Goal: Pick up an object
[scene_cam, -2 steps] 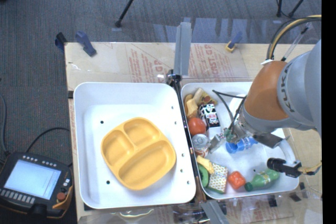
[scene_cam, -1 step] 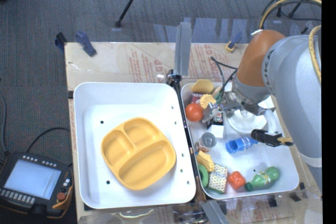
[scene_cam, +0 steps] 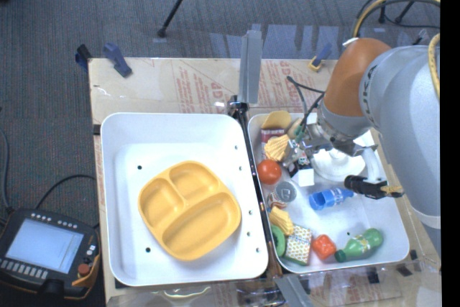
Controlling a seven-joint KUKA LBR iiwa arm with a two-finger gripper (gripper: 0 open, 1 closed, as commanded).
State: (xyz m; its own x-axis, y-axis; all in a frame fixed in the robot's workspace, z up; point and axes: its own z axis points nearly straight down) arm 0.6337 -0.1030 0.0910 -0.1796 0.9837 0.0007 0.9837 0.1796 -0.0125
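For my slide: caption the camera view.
KUKA arm reaching into the cluttered right bin; yellow divided plate in the left bin.

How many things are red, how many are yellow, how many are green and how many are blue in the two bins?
Red: 2, the tomato and a small red-orange piece.
Yellow: 2, the divided plate and a block.
Green: 1, the bottle.
Blue: 1, the small bottle.
Total: 6. Mixed-colour and half-hidden toys are not counted.

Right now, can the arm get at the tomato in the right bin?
Probably yes. The tomato lies uncovered near the right bin's left wall, with the pincer just right of it. The wall and the ridged yellow piece crowd it, so a clean grasp may be tight.
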